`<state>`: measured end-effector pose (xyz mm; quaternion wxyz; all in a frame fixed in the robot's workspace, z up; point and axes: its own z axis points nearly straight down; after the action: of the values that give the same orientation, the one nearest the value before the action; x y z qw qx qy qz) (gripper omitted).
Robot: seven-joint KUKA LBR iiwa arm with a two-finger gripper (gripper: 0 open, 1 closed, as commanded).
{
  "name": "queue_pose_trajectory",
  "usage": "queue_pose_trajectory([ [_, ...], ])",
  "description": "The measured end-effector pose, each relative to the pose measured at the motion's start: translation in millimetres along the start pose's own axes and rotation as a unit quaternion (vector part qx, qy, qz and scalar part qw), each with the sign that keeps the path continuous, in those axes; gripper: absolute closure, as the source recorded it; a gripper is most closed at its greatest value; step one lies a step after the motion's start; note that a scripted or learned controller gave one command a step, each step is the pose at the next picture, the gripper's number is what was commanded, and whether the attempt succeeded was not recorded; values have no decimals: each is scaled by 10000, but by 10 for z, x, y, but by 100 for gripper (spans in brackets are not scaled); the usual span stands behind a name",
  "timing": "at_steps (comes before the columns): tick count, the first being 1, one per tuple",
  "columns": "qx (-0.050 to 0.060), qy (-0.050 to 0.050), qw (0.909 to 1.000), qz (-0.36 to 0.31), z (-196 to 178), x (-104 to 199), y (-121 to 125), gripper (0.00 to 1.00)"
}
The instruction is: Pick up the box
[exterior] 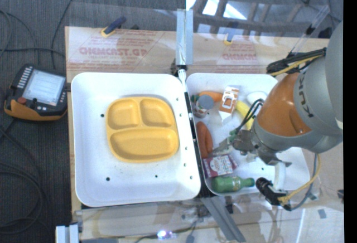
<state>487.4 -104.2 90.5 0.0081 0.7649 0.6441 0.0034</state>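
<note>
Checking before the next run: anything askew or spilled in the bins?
Nothing spilled. Yellow tray sits flat in the left bin. The right bin is cluttered: box, green bottle on its side and red packet jumbled together.

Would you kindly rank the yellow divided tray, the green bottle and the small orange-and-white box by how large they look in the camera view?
1. Yellow divided tray, by far the largest.
2. Green bottle.
3. Orange-and-white box, a little smaller than the bottle; the gap is modest.
</note>
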Motion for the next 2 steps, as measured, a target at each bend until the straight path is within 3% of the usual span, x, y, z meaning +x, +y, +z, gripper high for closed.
queue_pose_trajectory([
  [2, 47, 20, 9965, -829, 9, 80, 110, 0],
])
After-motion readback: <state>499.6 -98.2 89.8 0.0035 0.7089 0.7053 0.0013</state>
